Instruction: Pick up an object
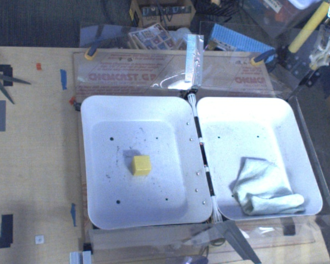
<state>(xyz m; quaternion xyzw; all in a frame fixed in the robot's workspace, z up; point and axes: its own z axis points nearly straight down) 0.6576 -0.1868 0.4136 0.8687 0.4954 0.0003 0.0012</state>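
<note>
A small yellow cube (pixel 142 165) lies near the middle of the left white bin (pixel 99 120). A crumpled white-grey cloth (pixel 264 188) rests in the front right part of the right white bin (pixel 247 114), its rolled edge lying toward the front rim.
Clear plastic sheeting with red lettering (pixel 126 73) lies behind both bins. A silver strip (pixel 193 59) stands upright behind the seam between them. Clutter and a yellow bar (pixel 311 23) sit at the back right. Bare wooden bench (pixel 27 164) extends to the left.
</note>
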